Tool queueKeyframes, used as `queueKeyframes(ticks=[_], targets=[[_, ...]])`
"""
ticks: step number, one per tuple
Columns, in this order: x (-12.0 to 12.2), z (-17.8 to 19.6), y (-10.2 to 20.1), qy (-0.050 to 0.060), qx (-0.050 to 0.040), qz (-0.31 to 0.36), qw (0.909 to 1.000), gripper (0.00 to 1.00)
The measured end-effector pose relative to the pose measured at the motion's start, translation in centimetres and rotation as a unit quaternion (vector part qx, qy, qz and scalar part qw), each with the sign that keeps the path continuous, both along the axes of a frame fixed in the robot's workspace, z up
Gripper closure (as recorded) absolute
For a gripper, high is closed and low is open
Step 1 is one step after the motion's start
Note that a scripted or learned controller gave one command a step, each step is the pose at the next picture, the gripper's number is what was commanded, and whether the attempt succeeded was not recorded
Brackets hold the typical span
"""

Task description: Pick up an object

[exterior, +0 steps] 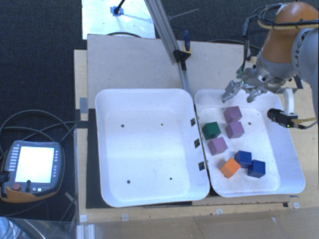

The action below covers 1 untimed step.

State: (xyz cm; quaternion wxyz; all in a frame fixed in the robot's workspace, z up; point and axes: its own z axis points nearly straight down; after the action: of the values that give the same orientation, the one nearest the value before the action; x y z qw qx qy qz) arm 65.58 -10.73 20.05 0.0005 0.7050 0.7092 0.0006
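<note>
Biggest risk here, I'd say, is the crowding: the blocks in the right bin (286, 148) sit so close that a finger coming down could land on a neighbour and shove things around instead of closing on one. The pincer (242, 90) hangs spread wide with nothing between its fingers, above the bin's far edge, just beyond the nearest purple block (232, 114). That one is the likeliest pick, but a second purple block (235, 129) touches it and a green block (211, 130) is near. Further down are a third purple block (217, 145), an orange block (230, 167) and two blue blocks (249, 163). The left bin (144, 143) on the desk (129, 63) holds no blocks.
</note>
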Motion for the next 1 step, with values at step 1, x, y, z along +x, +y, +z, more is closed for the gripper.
queueKeyframes(ticks=[1], targets=[[0.0, 0.01, -0.02, 0.0, -0.0003, 0.0, 1.0, 0.0]])
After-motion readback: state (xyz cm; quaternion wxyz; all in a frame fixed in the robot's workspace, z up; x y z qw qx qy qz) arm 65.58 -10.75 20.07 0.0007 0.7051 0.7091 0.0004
